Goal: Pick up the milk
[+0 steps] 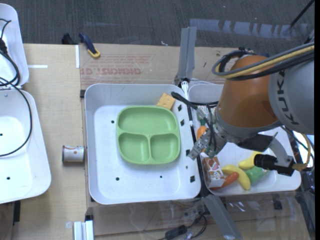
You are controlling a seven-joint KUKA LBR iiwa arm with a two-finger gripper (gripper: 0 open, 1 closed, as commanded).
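The milk (213,172) is a small white and red-brown carton standing at the front left corner of the right bin (280,186). My gripper (203,145) hangs just above and slightly left of the carton, over the wall between the two bins. The orange-banded wrist (247,96) covers most of the right bin. Nothing shows as held.
The left bin (100,184) holds a green divided plate (148,134) and a yellow wedge (166,101) at its back. Beside the milk lie a banana (244,178), a green item (256,174) and an orange piece (230,180). A small can (73,154) lies on the bench.
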